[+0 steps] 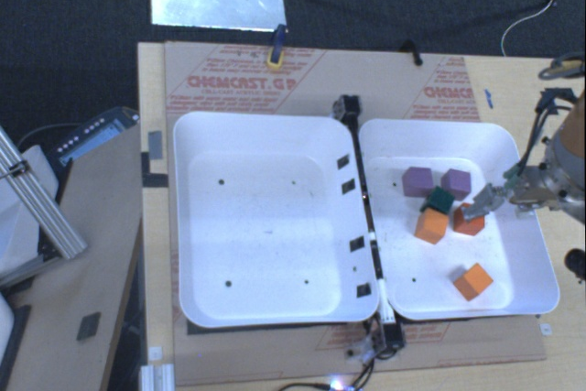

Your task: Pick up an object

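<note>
The right bin (522, 238) holds several small blocks. Two purple blocks (417, 181) (457, 181) lie side by side toward the back. A dark green block (440, 200) sits just in front of them, touching an orange block (432, 225). Right of these lies a red block (470, 221). Another orange block (473, 281) rests alone near the front. My gripper (480, 203) reaches in from the right, and its tip is low over the top edge of the red block, close to the green one. Part of the red block is covered by the tip.
The left bin (265, 224) lies beside the right one, with a black hinged divider (362, 224) between them. Both rest on a cardboard sheet (247, 78). A grey device (92, 135) sits off the bench at the left.
</note>
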